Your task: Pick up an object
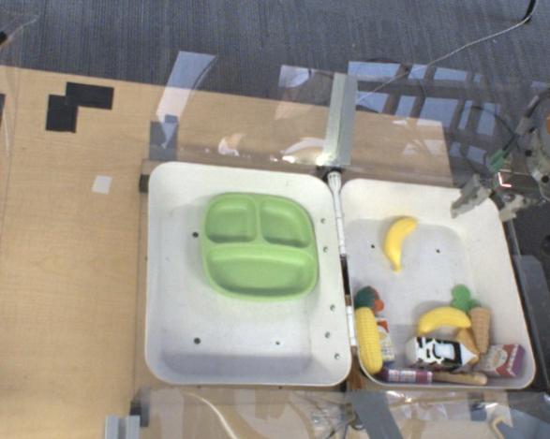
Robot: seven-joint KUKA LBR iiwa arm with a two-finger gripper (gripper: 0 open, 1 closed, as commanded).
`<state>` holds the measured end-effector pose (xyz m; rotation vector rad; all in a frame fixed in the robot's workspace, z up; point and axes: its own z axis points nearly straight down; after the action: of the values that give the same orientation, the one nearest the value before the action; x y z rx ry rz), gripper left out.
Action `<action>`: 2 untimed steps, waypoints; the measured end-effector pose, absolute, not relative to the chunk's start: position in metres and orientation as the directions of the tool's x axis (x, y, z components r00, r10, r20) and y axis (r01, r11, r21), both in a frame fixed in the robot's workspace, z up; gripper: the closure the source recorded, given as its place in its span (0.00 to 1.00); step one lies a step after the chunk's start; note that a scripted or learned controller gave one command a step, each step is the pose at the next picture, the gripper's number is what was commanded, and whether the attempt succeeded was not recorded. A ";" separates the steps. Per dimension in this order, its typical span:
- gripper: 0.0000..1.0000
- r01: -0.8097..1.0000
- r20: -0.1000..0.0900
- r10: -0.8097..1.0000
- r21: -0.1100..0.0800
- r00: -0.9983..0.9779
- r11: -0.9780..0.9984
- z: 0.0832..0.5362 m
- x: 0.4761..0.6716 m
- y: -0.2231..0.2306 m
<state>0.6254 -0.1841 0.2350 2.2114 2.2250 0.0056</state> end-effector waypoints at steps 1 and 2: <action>0.00 0.988 -0.003 0.988 0.008 -0.152 0.152 0.097 0.608 -0.153; 0.00 0.989 -0.001 0.989 0.013 -0.147 0.147 0.089 0.650 -0.094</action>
<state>0.6498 -0.0944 0.0892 2.0458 2.3719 0.0140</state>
